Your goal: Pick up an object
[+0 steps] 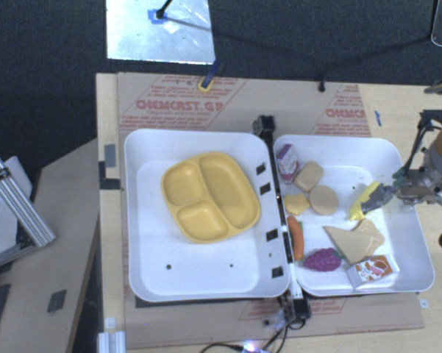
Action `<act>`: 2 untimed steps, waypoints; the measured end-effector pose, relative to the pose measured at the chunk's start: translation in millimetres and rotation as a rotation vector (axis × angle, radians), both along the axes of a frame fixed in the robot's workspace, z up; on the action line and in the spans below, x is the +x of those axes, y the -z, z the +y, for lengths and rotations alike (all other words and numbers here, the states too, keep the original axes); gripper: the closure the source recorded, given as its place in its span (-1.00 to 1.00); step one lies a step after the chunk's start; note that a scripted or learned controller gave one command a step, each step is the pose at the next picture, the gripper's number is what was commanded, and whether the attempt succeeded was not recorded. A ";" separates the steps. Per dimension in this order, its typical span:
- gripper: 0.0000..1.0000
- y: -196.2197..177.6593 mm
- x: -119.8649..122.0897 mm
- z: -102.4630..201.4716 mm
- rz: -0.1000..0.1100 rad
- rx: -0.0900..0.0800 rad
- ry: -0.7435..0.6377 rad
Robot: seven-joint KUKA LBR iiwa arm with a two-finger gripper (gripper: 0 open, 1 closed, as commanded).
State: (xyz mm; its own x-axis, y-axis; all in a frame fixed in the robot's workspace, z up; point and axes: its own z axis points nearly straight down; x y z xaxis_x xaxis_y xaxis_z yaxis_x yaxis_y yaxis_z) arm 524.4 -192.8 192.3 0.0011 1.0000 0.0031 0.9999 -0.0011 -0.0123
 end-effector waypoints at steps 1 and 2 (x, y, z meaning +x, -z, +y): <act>-1.00 -7.5 3.3 0.6 -0.014 -0.004 -0.004; -1.00 47.4 -2.4 -7.5 -0.010 -0.002 -0.002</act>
State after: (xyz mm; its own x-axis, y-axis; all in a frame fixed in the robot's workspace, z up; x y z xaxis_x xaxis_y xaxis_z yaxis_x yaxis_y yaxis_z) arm 522.0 -200.3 144.9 -0.0007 1.0000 0.0008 1.0000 0.0007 -0.0020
